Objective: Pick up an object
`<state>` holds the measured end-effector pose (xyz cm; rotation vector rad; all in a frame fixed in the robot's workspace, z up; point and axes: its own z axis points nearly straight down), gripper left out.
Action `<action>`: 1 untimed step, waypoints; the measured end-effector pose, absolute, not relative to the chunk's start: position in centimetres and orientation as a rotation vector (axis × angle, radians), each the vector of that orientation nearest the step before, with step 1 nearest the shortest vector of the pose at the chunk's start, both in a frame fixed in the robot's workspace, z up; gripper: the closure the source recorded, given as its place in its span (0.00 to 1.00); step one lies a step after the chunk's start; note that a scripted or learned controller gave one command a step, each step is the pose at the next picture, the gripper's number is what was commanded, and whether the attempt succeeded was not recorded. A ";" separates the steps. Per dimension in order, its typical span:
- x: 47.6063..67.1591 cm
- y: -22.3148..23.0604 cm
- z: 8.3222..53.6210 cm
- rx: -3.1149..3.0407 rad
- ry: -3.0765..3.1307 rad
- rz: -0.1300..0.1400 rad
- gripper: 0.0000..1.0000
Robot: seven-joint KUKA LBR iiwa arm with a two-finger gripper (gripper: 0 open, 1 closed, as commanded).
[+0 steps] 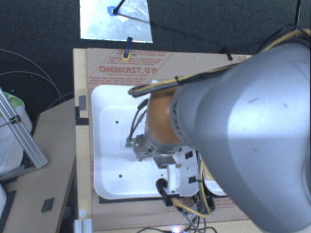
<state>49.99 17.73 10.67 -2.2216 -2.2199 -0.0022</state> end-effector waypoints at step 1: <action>57.1 17.8 8.4 -2.220 -2.228 -0.006 1.00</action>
